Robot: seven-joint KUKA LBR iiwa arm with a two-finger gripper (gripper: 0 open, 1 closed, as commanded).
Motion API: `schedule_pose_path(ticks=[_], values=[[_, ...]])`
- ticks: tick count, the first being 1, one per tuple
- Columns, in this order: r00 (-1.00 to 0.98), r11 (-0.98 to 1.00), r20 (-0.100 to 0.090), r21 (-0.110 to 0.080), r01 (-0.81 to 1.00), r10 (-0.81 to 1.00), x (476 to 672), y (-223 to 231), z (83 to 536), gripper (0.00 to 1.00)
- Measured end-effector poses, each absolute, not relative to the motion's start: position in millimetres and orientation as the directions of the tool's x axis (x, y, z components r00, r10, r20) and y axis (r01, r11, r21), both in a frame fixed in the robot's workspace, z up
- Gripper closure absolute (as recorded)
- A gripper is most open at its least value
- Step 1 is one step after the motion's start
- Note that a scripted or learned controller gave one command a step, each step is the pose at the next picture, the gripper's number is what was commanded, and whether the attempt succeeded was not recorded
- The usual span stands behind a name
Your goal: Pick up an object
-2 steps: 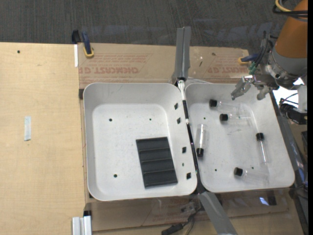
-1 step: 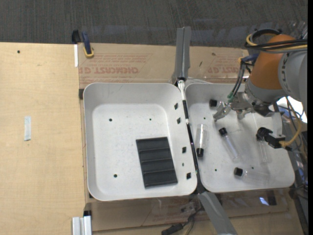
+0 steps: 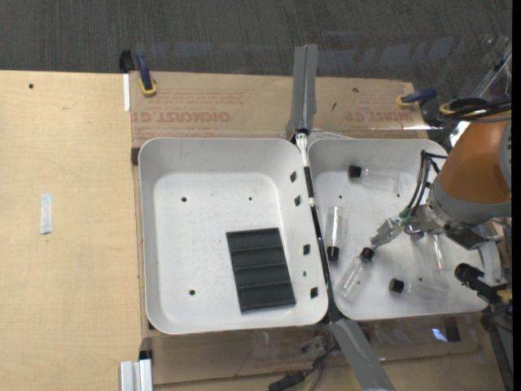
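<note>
Plywood bench [image 3: 65,177] under dark carpet, cardboard sheet [image 3: 212,108] beneath two white bins. Your gripper [image 3: 389,232] sits low in the right bin [image 3: 321,157], reaching in from the right; you can't tell whether it is spread or pinched. Around it lie clear vials with black caps: one [image 3: 356,269] just below it, one [image 3: 332,233] near the divider, one [image 3: 368,174] toward the back, one [image 3: 415,286] at the front. Left bin [image 3: 151,218] holds a ribbed black block [image 3: 260,270].
</note>
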State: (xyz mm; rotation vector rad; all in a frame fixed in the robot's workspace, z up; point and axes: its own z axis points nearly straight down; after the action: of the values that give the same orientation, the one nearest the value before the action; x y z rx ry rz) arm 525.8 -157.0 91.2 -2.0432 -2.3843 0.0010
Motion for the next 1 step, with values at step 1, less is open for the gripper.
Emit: schedule_pose_path(ticks=[1], values=[[-0.187,0.187,0.032,-0.005,0.982,0.982,538.8,-201.6,90.0,0.0]])
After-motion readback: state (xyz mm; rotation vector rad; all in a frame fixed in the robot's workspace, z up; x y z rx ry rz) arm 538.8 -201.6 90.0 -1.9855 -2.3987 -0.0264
